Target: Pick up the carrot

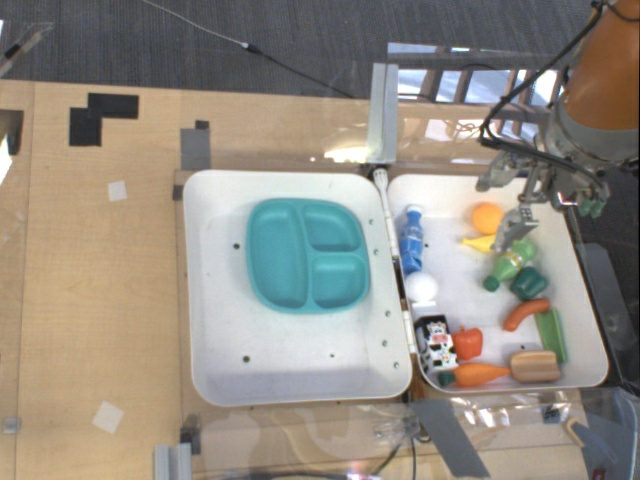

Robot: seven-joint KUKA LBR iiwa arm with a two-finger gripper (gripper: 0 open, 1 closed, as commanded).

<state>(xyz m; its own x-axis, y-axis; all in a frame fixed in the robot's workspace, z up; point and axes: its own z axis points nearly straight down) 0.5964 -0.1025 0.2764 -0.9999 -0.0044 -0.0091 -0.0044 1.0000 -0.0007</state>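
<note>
The carrot (482,374) is orange and lies flat along the front wall of the right bin (590,298), between a cow-patterned toy (435,340) and a tan bread loaf (534,366). My gripper (515,223) hangs over the back of that bin, above a green bottle (508,265) and beside an orange fruit (487,217). It is well behind the carrot and does not touch it.
The right bin also holds a blue bottle (410,238), a white ball (422,288), a yellow piece (478,243), a green pepper (530,283), a red chili (522,314) and a green stick (549,334). A teal divided plate (307,255) sits in the left bin (215,358).
</note>
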